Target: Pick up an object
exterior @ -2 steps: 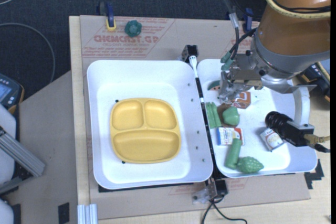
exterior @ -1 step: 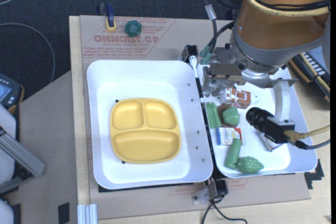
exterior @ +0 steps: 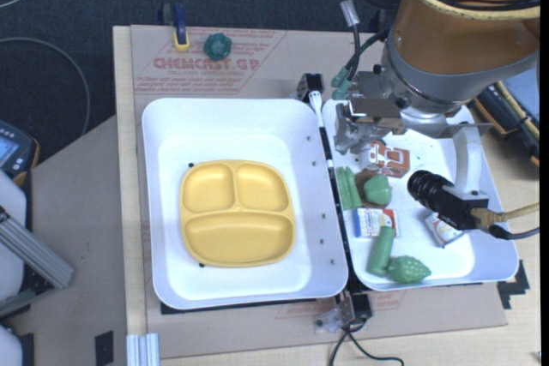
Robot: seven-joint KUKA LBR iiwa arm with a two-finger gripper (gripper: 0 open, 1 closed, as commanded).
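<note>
My gripper [exterior: 353, 135] hangs low over the far left part of the right bin [exterior: 489, 261], beside the wall between the two bins. Nothing is seen held in it. Just below it lie a red and white packet [exterior: 392, 157], a flat green bar [exterior: 346, 187] and a brown and green rounded piece [exterior: 376, 189]. Nearer the front are a small white, blue and red carton [exterior: 369, 223], a green cylinder [exterior: 382, 251] and a bumpy green toy [exterior: 407, 270]. The wrist hides the bin's far right part.
The left bin [exterior: 163, 184] holds a yellow divided plate [exterior: 238, 212]. A small white and red item [exterior: 442, 231] lies at the right bin's right side. On the board behind the bins sit a green knob [exterior: 218, 45] and a blue and yellow clip [exterior: 180, 27].
</note>
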